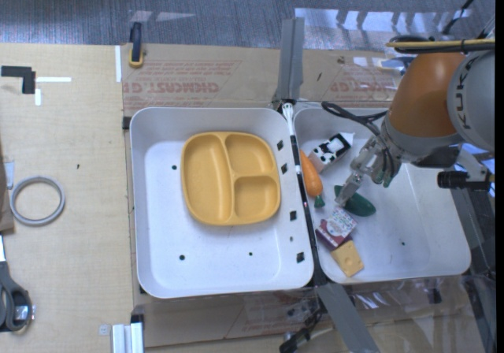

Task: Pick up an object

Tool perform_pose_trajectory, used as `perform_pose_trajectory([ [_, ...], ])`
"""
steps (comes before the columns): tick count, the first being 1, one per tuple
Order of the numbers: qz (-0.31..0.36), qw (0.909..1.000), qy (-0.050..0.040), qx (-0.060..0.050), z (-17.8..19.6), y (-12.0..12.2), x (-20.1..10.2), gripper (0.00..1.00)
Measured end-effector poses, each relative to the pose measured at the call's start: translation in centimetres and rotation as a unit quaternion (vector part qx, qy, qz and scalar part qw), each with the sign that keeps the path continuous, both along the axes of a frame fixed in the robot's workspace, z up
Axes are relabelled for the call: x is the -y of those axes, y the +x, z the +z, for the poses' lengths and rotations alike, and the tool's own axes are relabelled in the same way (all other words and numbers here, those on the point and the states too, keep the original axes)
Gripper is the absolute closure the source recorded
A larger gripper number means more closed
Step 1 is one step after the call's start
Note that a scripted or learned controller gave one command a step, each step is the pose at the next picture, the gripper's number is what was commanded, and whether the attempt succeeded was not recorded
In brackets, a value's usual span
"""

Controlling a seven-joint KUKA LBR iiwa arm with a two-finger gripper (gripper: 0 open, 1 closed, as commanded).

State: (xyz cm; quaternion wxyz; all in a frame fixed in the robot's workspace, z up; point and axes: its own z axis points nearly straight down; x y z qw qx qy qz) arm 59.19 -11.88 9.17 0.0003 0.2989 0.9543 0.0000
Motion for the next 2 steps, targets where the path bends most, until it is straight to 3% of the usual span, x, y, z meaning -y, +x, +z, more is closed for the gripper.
perform_pose_trajectory([
  [1, -0.172, 0.9851, 0.0000, 0.000, 0.01, -4.89, 0.85, 0.00],
  [2, -0.172, 0.9851, 0.0000, 0.001, 0.92, -4.82, 0.93, 1.00],
])
